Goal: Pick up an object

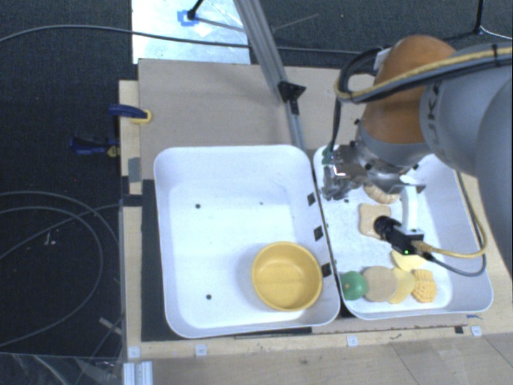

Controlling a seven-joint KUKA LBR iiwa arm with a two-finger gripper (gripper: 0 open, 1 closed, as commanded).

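Grey metal two-finger gripper [335,184], finger state unreadable, should drop squarely over the tan flat cracker-shaped piece [369,219] before closing.

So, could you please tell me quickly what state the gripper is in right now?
Gripper: low over the right bin, near its upper left corner; whether it is open, shut or holding anything cannot be told.
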